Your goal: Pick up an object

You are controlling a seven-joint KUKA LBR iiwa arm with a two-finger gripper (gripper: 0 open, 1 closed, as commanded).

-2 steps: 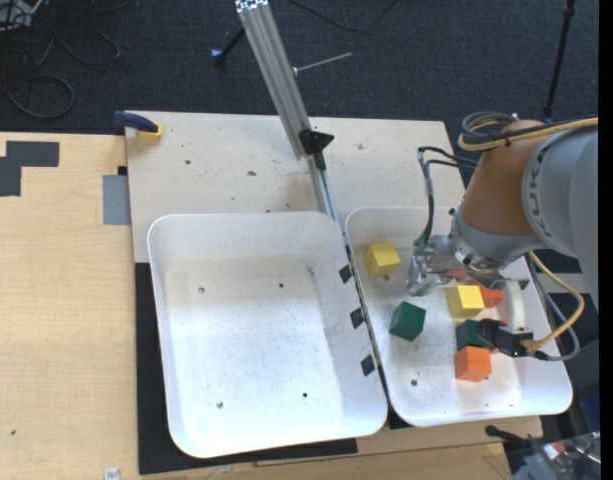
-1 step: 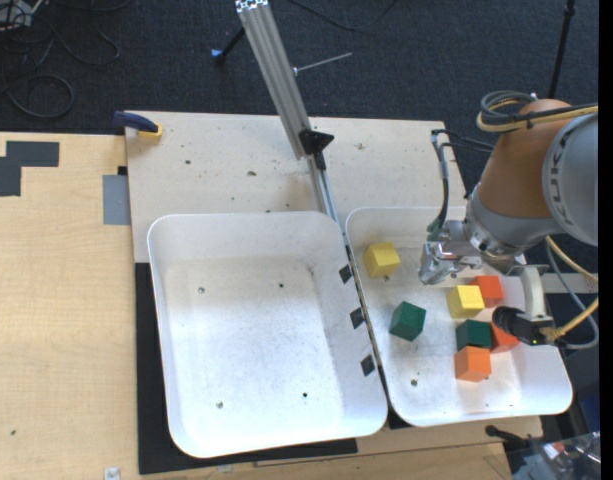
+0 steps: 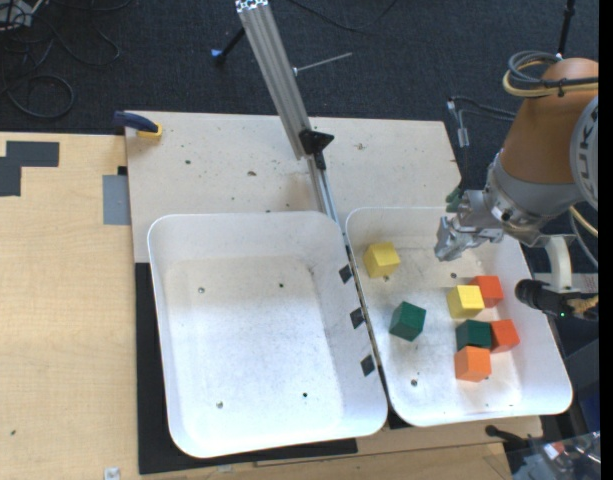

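Note:
The right bin (image 3: 426, 408) holds several small cubes. A yellow cube (image 3: 382, 259) lies near its upper left, and a dark green cube (image 3: 407, 320) sits below that. Toward the right lie a second yellow cube (image 3: 466, 300), an orange-red cube (image 3: 489, 289), another green cube (image 3: 474, 334), a red-orange cube (image 3: 504, 335) and an orange cube (image 3: 472, 364). My gripper (image 3: 452, 244) hangs over the upper part of the right bin, above and left of the yellow and orange-red pair, right of the first yellow cube. Nothing shows between its fingers.
The left bin (image 3: 186, 368) lies beside the right one, with a row of black clips (image 3: 354, 316) along the shared rim. A slanted metal bar (image 3: 286, 93) rises behind the bins. A small blue and yellow object (image 3: 138, 123) lies at the bench's back left.

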